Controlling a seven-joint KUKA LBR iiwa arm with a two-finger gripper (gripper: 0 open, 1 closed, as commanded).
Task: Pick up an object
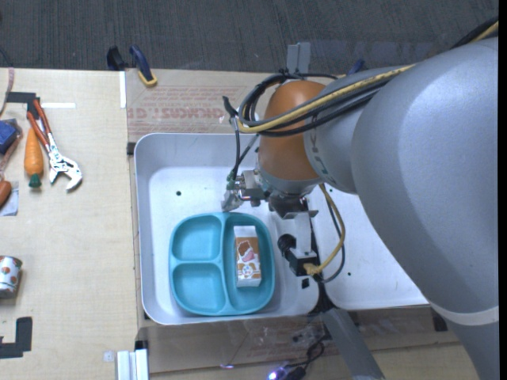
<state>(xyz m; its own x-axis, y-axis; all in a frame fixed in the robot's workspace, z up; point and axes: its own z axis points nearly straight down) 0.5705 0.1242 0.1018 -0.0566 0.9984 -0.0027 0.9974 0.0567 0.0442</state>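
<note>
The small carton [247,257] with an orange-and-white label lies in the long right compartment of a blue divided tray [192,266], low in the white bin [158,172] at frame centre. The end effector [234,199] hangs just above the tray's upper rim, apart from the carton; whether it is open or closed I cannot tell. Pliers [54,153] lie on the counter [79,236] at left.

bench [79,236]: pale wood, cardboard sheet [190,105] at far edge | white bin [154,212] rests on it | left part: wrench [59,165], orange-handled tool [32,157], small can [8,275] | far edge: clamp [141,66]
</note>
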